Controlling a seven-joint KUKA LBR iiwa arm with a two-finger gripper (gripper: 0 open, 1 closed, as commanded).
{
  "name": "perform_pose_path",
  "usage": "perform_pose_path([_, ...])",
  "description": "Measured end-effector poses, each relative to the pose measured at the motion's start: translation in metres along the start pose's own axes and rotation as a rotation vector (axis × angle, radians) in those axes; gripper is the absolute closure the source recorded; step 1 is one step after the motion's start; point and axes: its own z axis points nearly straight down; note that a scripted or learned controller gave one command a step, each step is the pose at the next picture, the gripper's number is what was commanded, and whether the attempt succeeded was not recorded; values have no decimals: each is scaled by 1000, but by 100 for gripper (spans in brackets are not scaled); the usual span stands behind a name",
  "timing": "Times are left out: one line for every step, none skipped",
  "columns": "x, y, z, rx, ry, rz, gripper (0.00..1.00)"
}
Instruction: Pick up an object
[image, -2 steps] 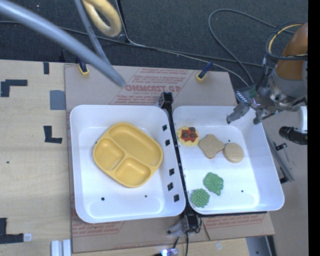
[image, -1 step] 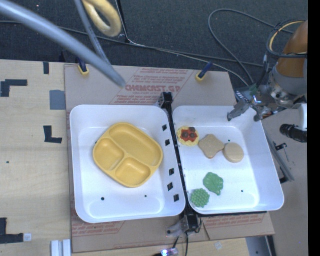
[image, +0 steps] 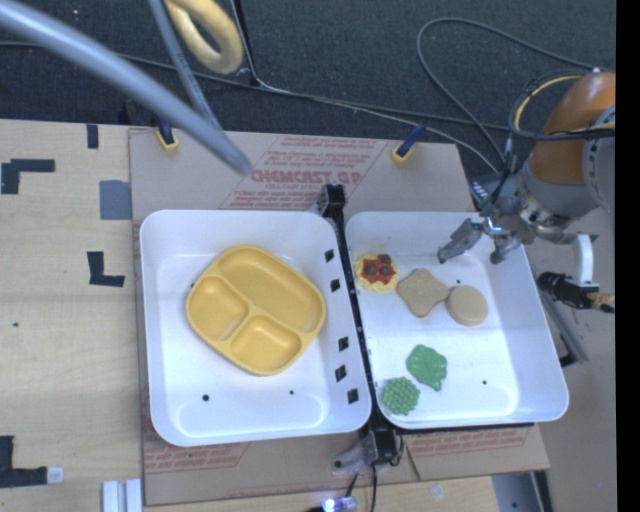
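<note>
- The gripper (image: 478, 244) hangs over the far part of the right bin (image: 535, 345), its two fingers spread apart with nothing between them.
- Nearest below it lie a tan bread-shaped piece (image: 422, 291) and a round tan biscuit (image: 467, 305), just beside each other, perhaps touching. Both look like light, stiff toy food; that is a judgement from their plain moulded look.
- The biscuit is low and smooth, so it may slip; closing across its width from above seems the safest hold.
- The bread piece has a waisted outline, which should give the fingers a better seat at its narrow middle.
- A small pizza slice (image: 377, 271) sits by the divider wall, too close to it for easy finger room.
- Two green pieces, a leafy one (image: 428, 366) and a bumpy one (image: 401, 395), lie nearer the front; they look soft-edged and irregular.
- The left bin (image: 165, 330) holds a yellow divided tray (image: 256, 309), wide and flat, likely hard to pinch.
</note>
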Motion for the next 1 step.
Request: perform_pose_path([2, 0, 67, 1, 0, 0, 0])
